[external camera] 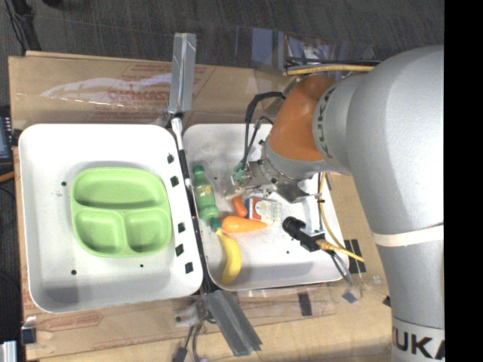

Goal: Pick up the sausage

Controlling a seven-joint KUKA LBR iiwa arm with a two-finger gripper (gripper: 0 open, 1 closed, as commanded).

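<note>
Your arm is reaching down into the right bin (302,274), and its wrist is covering the end effector (253,189), so you cannot tell whether it is released or clenched. The sausage (239,205), as far as you can judge, is the small reddish piece peeking out beside the carrot (243,224), just under the wrist. A banana (230,256) and a green bottle (203,193) are crowding it. The green tray (121,211) is sitting in the left bin (45,157).

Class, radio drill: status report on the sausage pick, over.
End effector low over right shallow white bin. Small reddish sausage on bin floor beside it. Orange plastic carrot and small printed carton crowd it.
</note>
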